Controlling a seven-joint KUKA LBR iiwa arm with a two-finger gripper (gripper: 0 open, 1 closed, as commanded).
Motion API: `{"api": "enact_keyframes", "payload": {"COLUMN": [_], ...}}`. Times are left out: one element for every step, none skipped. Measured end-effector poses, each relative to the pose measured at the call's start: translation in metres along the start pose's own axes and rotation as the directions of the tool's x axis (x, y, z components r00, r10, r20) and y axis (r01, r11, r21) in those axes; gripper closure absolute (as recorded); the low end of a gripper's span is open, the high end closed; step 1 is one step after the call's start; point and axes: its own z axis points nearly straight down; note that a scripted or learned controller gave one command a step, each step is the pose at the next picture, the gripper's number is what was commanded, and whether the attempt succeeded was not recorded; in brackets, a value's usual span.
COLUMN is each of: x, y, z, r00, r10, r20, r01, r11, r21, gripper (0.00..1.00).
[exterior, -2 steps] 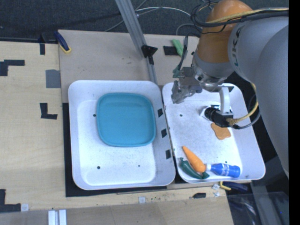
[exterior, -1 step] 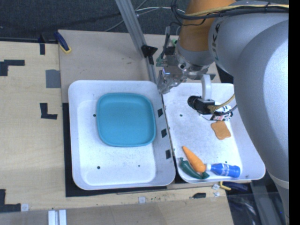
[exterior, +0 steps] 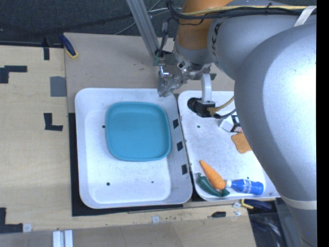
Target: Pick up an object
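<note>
Jaws of mine, wide or narrow, I cannot tell: from above, the metal at the end of my gripper [exterior: 167,85] reads as one grey clump. It hangs just beyond the far right corner of the blue plate [exterior: 138,131], over the rim of the left bin [exterior: 82,138] where that bin meets its neighbour. My orange band and grey wrist rise behind it, further from the plate.

The plate itself is a rounded square, turquoise, lying flat in the left bin, nearer the far wall than the near one. My gripper is near it but apart from it.

Everything else lies to the right of the plate, in the right bin [exterior: 198,138]. A toy carrot [exterior: 212,175] sits off the plate's near right corner — orange body slanting, its green top [exterior: 212,190] toward the near rim. Just beyond the carrot, further right from the plate, a blue-and-white bottle [exterior: 248,187] lies on its side, touching or almost touching the green top. Right of the plate's middle, an orange-brown flat piece [exterior: 241,142] lies half hidden under my grey arm, and a small white-and-black piece [exterior: 231,122] lies just behind it; what either is, I cannot make out.
</note>
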Motion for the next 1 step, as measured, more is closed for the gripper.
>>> {"api": "enact_keyframes", "payload": {"x": [-0.0016], "y": [0.0], "z": [-0.0009], "r00": [1.0], "r10": [0.002], "r20": [0.001], "r01": [-0.002], "r11": [1.0], "r21": [-0.001], "gripper": [0.0]}}
